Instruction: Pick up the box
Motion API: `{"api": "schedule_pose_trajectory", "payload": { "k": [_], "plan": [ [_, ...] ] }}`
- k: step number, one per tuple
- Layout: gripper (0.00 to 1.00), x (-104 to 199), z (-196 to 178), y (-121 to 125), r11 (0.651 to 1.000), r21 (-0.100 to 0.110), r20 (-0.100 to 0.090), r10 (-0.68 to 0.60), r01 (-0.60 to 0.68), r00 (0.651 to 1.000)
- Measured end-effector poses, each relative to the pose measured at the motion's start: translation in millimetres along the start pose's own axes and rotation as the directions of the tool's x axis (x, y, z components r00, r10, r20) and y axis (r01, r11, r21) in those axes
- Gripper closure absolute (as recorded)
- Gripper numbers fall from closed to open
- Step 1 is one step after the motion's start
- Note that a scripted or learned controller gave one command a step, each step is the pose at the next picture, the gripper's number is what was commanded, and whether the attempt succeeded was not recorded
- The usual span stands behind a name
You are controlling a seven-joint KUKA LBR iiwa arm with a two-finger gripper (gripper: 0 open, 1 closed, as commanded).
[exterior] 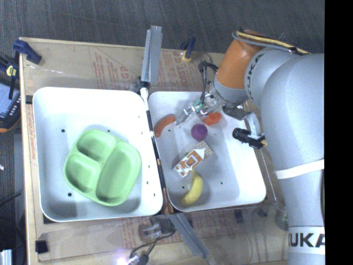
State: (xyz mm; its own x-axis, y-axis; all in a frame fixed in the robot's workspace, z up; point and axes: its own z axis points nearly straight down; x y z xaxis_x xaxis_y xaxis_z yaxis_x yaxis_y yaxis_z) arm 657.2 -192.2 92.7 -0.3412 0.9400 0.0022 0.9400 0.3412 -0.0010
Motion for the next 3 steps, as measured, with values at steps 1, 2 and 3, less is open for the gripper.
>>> {"api": "schedule_pose_trajectory", "payload": {
  "k": [1,2,3],
  "plan": [
    [1.00,0.2,-11.1,1.0,1.000,-0.002,0.000,-0.002,0.002,1.000],
    [1.00,39.1,-94.3,14.6,0.907,-0.001,0.006,-0.421,0.421,0.907],
    [1.00,104.8,-105.3,16.6,0.850,0.002,0.001,-0.527,0.527,0.850]
  ]
}}
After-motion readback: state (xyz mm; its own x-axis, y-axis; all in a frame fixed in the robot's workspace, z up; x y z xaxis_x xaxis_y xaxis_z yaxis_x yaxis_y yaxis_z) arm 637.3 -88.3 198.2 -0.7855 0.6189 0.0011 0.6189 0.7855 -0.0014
